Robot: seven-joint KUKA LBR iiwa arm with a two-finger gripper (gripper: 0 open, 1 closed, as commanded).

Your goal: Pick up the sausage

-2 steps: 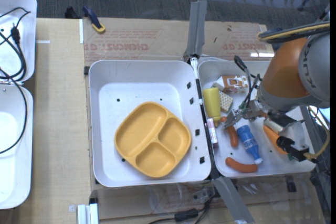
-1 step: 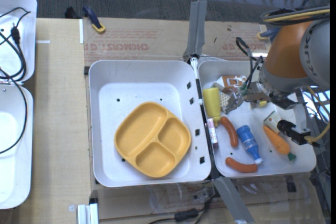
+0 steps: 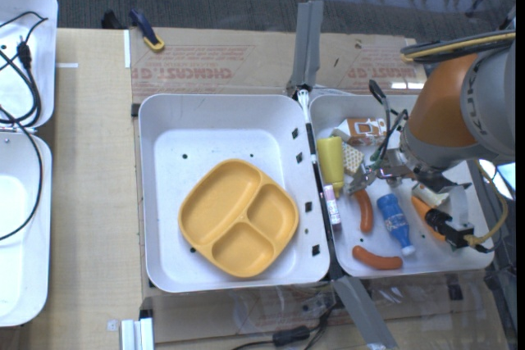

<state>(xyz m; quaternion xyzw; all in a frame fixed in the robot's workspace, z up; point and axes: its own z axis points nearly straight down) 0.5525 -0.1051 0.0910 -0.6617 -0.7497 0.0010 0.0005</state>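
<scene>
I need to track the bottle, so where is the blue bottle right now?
The blue bottle lies in the right bin, between the upper sausage on its left and an orange tool on its right, just below the gripper.

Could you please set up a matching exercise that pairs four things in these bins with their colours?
Things:
1. divided plate
2. small bottle
3. sausage near the right bin's front edge
4. tall cylinder by the divider

Colours:
A. blue
B. bright yellow
C. reddish orange
D. mustard yellow

Pairs: 1-D, 2-A, 3-C, 4-B
</scene>
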